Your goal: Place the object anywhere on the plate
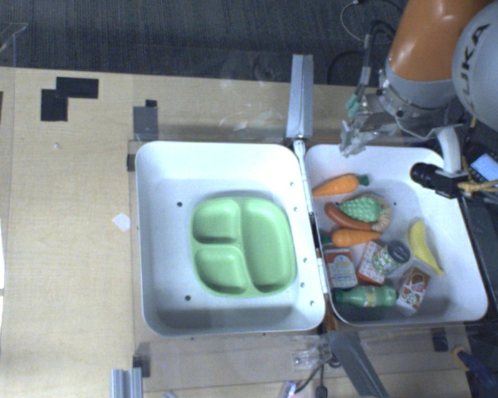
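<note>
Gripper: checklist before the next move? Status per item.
1. Plate sits flat in the left bin, compartments free: ok.
2. Objects to pick in the right bin, including the carrot, banana and green bottle: ok.
3. Gripper over the pick bin: ok, it hangs at that bin's back left corner, near the carrot.
4. Object already held: not ok, none visible in the gripper.
5. Gripper open for a grasp: cannot tell.
6. Isolated target: not ok in the bin's middle, where items crowd together; the carrot at the back looks the easiest.
</note>
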Robot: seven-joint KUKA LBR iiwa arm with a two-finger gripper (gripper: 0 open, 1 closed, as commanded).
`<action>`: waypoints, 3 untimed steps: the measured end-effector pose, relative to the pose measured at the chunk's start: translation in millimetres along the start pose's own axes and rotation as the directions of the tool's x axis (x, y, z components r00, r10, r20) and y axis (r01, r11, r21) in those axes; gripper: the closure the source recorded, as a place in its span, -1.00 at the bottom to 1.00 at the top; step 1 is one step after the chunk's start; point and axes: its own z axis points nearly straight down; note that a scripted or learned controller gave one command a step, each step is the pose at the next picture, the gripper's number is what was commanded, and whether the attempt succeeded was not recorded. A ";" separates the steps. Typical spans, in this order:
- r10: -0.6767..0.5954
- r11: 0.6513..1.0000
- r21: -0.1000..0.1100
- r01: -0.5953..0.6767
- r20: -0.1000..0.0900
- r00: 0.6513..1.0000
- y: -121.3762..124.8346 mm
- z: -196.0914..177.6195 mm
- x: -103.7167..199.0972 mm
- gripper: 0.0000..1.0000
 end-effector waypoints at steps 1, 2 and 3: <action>-0.009 1.000 0.003 0.009 -0.003 1.000 -27.7 33.5 107.2 1.00; -0.069 0.998 0.001 0.069 -0.004 0.998 -58.9 23.5 205.6 1.00; -0.290 0.957 0.001 0.290 -0.005 0.957 -97.0 51.0 273.0 1.00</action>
